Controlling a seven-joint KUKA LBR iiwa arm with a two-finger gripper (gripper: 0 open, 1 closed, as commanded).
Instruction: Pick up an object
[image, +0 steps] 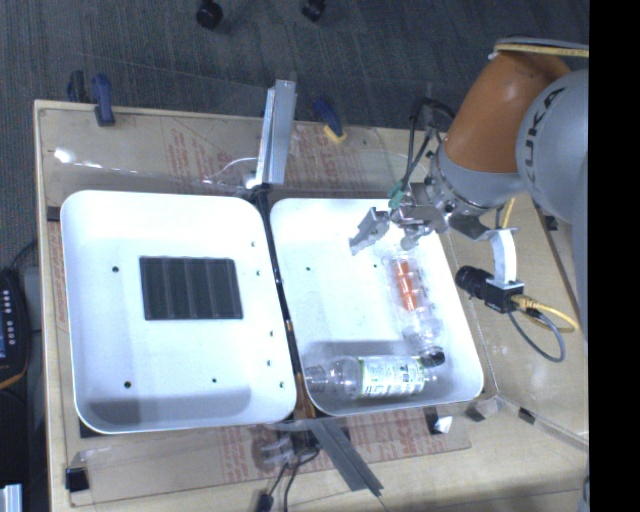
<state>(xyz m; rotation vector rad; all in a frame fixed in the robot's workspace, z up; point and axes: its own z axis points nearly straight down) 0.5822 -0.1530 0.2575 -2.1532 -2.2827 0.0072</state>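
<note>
Two bottles lie in the right bin (300, 300), and neither is in hand yet, so you are at the approach step, with the grasp not yet made. The gripper (390, 228) hangs over the far part of that bin, its two fingers spread apart with nothing between them. One finger points left toward the bin's open floor; the other sits just above the far end of the orange-filled bottle (410, 290).

That bottle lies along the bin's right side, running from far to near. Its black-capped near end almost meets the clear bottle (370, 377), which lies crosswise against the near wall, its label facing up. The left bin (90, 240) holds only a dark ribbed panel (190, 288), flat on the floor and well apart from the arm.

Your closest target is the orange-filled bottle. For the next move, I judge you need the fingers to straddle its body across the narrow way, then descend until they flank it before closing. Watch the bin's right wall: the bottle lies near it, so one finger has little room to slip down on that side. Smooth round plastic may also roll or squirt out as the fingers close.
</note>
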